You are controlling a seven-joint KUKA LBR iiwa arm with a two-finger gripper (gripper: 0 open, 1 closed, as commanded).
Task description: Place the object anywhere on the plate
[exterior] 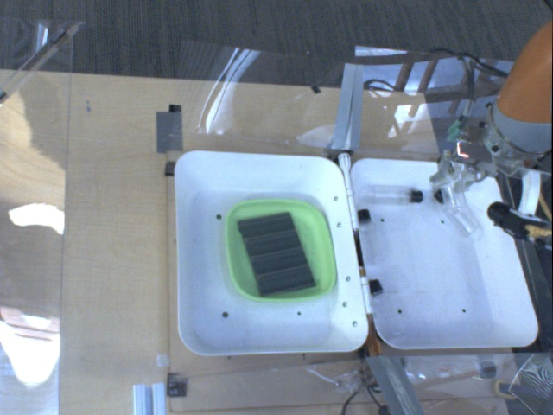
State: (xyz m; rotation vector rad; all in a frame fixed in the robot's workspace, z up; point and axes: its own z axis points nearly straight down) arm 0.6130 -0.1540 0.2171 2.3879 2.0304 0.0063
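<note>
The dark ridged block (276, 254) lies flat on the green plate (235, 232), which sits in the left bin (199, 197), so by the look of things the placing is already done. The end effector (456, 199) is over the far right part of the right bin (449, 292), well apart from the plate, and nothing lies between its clear fingers; whether they stand released or clenched I cannot tell, since they are transparent and blur against the white floor. The main risk now, as I judge it, is a needless return: if the arm (527, 93) sweeps back across the divide between the bins at low height, it could clip the plate's rim and tip or slide the block off. The block lies at a slight angle with its near corner close to the plate's edge, so a small knock there might be enough. A cable (432, 72) hangs loose behind the right bin, near the wrist, and could snag in a wide swing. The surface (104, 232) is pale wood, with clear sheeting and bright glare patches on its left side, and metal brackets stand behind the bins. Beyond the surface lies dark carpet (216, 7).
</note>
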